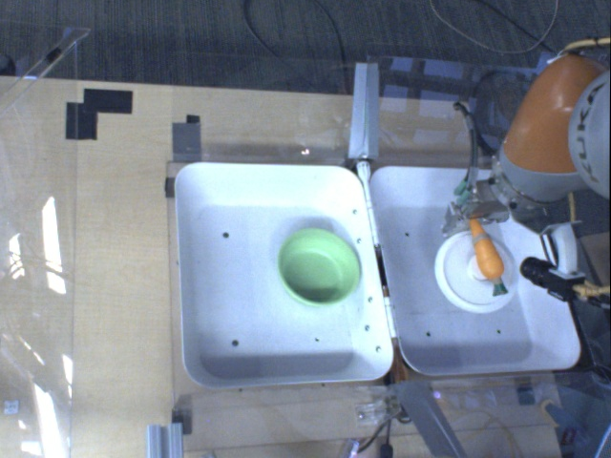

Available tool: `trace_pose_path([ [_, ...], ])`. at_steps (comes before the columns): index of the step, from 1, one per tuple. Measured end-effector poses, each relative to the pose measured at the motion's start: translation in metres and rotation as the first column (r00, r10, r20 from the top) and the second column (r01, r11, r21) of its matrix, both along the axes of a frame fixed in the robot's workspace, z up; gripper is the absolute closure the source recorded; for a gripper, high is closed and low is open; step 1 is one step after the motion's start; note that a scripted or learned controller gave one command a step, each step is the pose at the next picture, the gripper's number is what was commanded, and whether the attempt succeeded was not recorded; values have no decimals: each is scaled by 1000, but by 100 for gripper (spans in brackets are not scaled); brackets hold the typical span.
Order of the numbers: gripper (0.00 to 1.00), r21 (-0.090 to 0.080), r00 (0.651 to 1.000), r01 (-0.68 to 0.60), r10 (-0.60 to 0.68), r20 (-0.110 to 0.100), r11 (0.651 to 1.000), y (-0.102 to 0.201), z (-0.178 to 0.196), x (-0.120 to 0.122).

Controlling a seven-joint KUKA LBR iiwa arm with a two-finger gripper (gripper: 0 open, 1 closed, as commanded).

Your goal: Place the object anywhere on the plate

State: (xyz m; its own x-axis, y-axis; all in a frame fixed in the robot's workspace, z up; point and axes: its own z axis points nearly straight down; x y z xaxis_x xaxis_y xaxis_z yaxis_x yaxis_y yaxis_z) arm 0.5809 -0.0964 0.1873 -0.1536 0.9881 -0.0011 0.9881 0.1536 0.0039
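— What carries everything here?

— A pale wooden bench [115, 284]. Two shallow white plastic bins sit directly on it, side by side and touching along their inner edges: the left bin [239, 351] and the right bin [420, 342].

— Anything between them?

— A grey metal rail [364, 113] runs up from the join toward the back edge.

— Anything else on the wood?

— Black L-shaped tape marks [95, 111] at the far left, and a small dark bracket [188, 136] near the left bin's back corner. A clear sheet [38, 256], possibly acrylic, seems to cover the left end; the glare makes it hard to tell.
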Motion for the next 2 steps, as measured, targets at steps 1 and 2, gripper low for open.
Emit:
trace_pose_path([
  [1,100,-1,999,-41,41,1,999,-23,12,-54],
  [2,100,0,1000,-28,28,0,1000,-30,4,-93],
])
